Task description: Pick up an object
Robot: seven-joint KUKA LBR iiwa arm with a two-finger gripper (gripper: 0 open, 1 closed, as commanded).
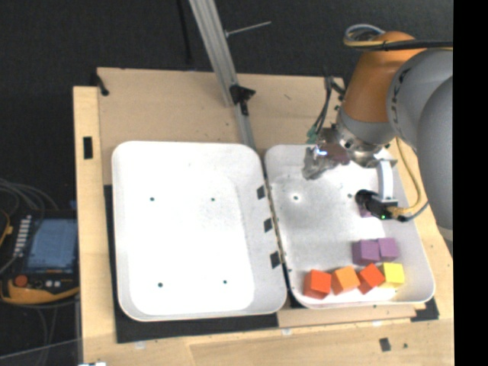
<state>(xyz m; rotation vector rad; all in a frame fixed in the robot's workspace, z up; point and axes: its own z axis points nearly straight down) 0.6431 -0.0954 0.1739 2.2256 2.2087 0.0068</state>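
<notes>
On the counter (183,105), the left bin (183,227) lies beside the right bin (328,212), and the blocks are bunched at the near edge of the right one: from the left an orange-red block (318,283), an orange block (346,279), a red block (371,276) and a yellow block (393,272), with a purple block (377,249) just behind them. The row's long axis runs left to right along the bin's near wall, rising slightly toward the right; the purple one also lies lengthwise left to right, though it may be two cubes side by side, which the view is too coarse to settle. The gripper (319,161) sits near the far-left corner of the right bin, well apart from every block. The fingers are too blurred and small here to say whether they are spread or closed, and nothing is visible between them. The main risk is the crowding: blocks touching each other and pressed near the wall leave little room for fingers to straddle one, so a descent could land on top of a block, shove neighbours aside, or close on nothing.
</notes>
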